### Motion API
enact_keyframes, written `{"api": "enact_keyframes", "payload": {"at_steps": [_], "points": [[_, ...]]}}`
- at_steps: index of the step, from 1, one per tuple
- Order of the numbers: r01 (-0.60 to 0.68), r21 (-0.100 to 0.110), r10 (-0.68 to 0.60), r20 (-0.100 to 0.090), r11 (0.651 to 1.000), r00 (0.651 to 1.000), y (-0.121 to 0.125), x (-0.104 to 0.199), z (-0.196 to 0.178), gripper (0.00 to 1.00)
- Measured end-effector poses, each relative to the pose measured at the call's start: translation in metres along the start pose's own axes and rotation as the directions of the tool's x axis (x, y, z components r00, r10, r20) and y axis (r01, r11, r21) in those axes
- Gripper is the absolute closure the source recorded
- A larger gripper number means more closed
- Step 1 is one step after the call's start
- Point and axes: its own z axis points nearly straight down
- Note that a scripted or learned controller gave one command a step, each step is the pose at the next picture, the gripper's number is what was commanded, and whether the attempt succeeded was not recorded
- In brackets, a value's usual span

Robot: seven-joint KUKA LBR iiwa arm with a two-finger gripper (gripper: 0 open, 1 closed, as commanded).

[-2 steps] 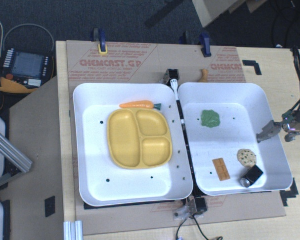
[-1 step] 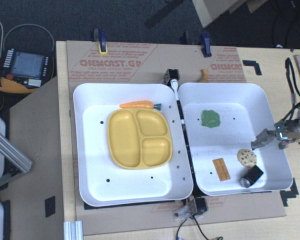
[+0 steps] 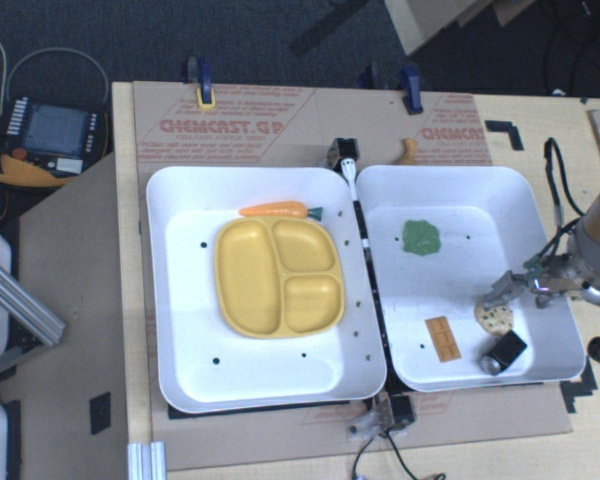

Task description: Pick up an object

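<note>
Yellow divided plate [image 3: 279, 274], orange carrot [image 3: 273, 209], green blob [image 3: 420, 237], speckled cream cookie [image 3: 494, 316], tan strip [image 3: 442, 338], black block [image 3: 504, 351], white bins [image 3: 180, 268].

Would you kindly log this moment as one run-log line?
tool: low in right bin, above cookie | holding: nothing seen | nearby: black block, brown card | pick: not yet

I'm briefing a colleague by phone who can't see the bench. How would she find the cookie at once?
Start at the right bin, the one the end effector reaches into. Go to its near right part, just below that end effector: the cookie lies there. It is round, pale and dark-speckled, unlike the flat orange-brown rectangular piece to its left and the black block below it.
</note>
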Motion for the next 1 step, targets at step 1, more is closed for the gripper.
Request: {"api": "enact_keyframes", "payload": {"at_steps": [1], "points": [[-0.001, 0.000, 0.001, 0.000, 1.000, 1.000, -0.0011, 0.0008, 0.0537, 0.00]]}}
